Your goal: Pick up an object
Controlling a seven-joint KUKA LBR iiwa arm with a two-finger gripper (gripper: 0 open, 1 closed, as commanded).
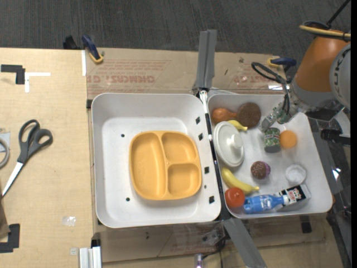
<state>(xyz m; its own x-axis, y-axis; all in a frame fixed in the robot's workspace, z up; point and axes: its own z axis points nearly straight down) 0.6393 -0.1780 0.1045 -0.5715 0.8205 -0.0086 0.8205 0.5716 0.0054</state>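
1. Camera view: we see two bins, the left bin [106,166] bearing a yellow tray [165,164], the right bin [312,166] holding a scatter of small things.
2. Our arm [323,66] reaches in from the right, and the gripper [278,118] hangs over the right bin's upper part, just above a small green can [272,140].
3. We cannot tell how its jaws stand; nothing shows between them.
4. Nearest candidates are the can, an orange ball [288,139] just beside it, and a brown ball [249,114] to its left. Further off lie a white bowl [229,144], a banana [239,181], a purple ball [260,170] and a blue bottle [266,203].
5. We judge the step to be the approach, with the pick not yet made.
6. Next calls for lowering squarely over the can, then closing without nudging the orange ball.
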